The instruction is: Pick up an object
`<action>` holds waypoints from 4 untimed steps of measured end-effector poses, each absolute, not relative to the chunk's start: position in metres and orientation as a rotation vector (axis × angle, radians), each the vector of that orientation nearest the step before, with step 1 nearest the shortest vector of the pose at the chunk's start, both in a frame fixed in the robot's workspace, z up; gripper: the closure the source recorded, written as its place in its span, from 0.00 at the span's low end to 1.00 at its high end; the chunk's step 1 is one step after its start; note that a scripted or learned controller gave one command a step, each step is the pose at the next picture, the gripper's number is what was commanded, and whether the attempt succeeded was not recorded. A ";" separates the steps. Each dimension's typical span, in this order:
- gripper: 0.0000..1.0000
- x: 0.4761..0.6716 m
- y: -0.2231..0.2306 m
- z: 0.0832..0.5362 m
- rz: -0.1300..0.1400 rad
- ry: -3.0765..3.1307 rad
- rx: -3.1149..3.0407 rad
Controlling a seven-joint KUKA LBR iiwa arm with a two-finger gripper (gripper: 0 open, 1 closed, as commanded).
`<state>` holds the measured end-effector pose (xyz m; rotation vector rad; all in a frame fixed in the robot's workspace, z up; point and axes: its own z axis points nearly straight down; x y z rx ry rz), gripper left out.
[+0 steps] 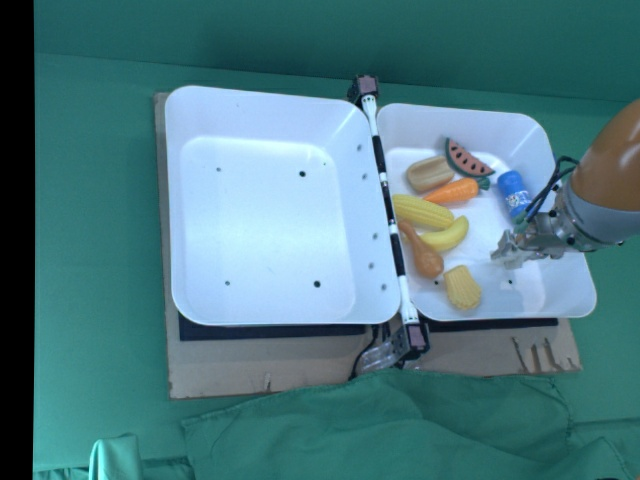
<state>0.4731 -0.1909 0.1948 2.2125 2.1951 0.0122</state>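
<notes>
The right bin holds several toy foods: a watermelon slice, a bread roll, a carrot, a corn cob, a banana, an orange pear-like piece and a yellow ridged piece. A blue can lies near the bin's right side. My gripper hangs low over the right part of this bin, just below the blue can and right of the banana. Nothing shows between its fingers.
The left bin sits beside the right one, split off by a black-and-white divider bar. Both bins rest on cardboard over green cloth. The arm enters from the right edge.
</notes>
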 end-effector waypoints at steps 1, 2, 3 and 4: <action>1.00 0.551 -0.189 0.184 0.006 2.210 2.212; 0.00 0.549 -0.188 0.184 0.010 2.208 2.215; 1.00 0.551 -0.191 0.196 0.012 2.196 2.213; 0.00 0.551 -0.189 0.196 0.014 2.202 2.214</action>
